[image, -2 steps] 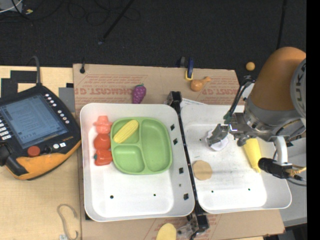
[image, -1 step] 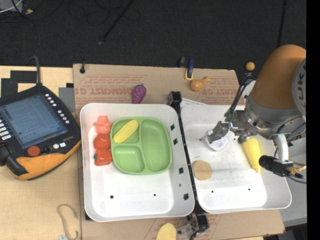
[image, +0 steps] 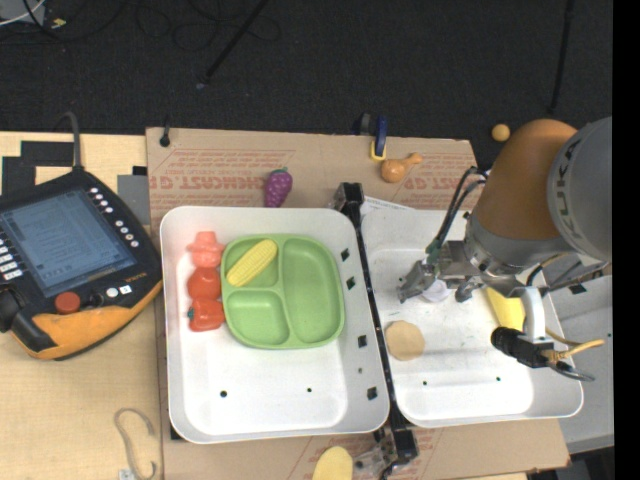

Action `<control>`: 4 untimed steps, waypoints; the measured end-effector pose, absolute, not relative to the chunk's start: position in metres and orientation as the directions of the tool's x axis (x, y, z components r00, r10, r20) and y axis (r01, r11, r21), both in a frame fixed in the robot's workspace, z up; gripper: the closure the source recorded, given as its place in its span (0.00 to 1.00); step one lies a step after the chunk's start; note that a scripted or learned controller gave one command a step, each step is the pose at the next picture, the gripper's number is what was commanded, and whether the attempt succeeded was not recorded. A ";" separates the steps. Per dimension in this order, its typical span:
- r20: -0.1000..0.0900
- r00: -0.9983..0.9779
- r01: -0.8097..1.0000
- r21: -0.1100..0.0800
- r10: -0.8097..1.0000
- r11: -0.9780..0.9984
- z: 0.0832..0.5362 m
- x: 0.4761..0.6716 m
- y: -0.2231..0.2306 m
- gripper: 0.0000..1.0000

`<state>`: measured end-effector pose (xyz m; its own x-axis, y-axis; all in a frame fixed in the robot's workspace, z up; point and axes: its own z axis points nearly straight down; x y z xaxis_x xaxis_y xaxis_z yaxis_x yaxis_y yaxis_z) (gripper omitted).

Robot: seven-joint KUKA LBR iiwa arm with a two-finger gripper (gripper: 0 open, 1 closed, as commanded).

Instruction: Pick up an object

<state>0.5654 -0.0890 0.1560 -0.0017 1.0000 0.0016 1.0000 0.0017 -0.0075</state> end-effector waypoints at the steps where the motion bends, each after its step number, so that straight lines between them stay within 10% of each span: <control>1: 0.002 0.002 1.000 -0.006 1.000 -0.002 0.111 0.567 -0.083 0.00; 2: 0.001 0.001 1.000 -0.006 1.000 -0.001 0.086 0.566 -0.082 0.00; 3: 0.002 0.009 1.000 -0.005 1.000 -0.009 0.097 0.566 -0.084 1.00; 4: 0.000 0.008 1.000 0.001 1.000 -0.008 0.158 0.561 -0.084 1.00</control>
